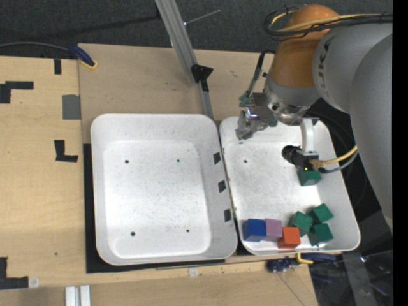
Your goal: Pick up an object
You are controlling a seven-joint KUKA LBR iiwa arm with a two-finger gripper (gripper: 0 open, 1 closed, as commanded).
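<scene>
Blocks: small blue cube, orange cube lie in right white bin.
Gripper: finger state indiscernible; nothing picked yet.

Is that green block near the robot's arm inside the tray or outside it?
Inside. The green block lies on the floor of the right bin, near its right rim, apart from the blocks clustered at the bin's near end.

The grey arm is cut off by the upper and right borders. The far rim of the right bin is hidden beneath the wrist. The tips of the hand are too small and blurred for their spacing to be judged. The tabletop is cropped at the left and bottom.
</scene>
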